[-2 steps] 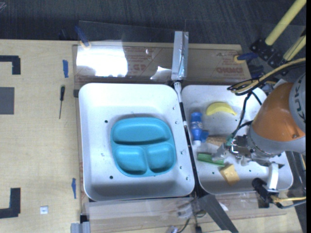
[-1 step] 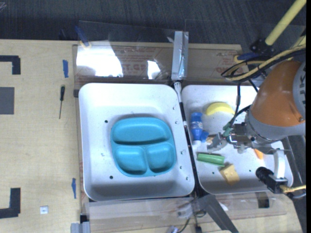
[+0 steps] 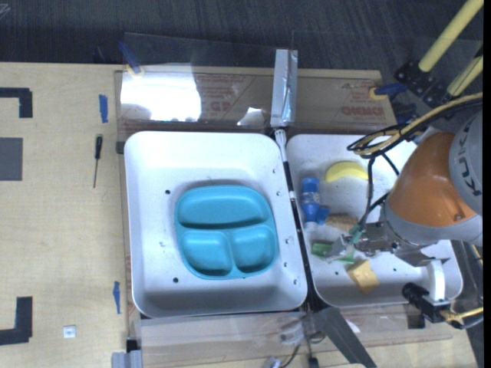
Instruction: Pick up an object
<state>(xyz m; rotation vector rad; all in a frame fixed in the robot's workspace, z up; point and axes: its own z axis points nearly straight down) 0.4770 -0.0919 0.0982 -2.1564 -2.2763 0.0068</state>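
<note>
Camera view: end effector [image 3: 354,240] low in right bin [image 3: 437,278], its opening hidden, cannot tell. Tan block [image 3: 364,275] lies just beside at five o'clock; yellow ball [image 3: 345,172] well apart at twelve.

- Left bin [image 3: 146,228]: your widest open room is the white floor around the blue divided tray [image 3: 226,230], which sits mid-bin; the margins on all sides are bare.
- Right bin [image 3: 322,286]: crowded. Yellow ball [image 3: 345,173] near the back, blue bottle [image 3: 311,202] close to the dividing wall, tan block [image 3: 364,276] and small green bits toward the front.
- The arm [image 3: 430,194] overhangs the right bin's right half and blocks access there.
- Clear panel [image 3: 199,90] stands along the back of both bins.
</note>
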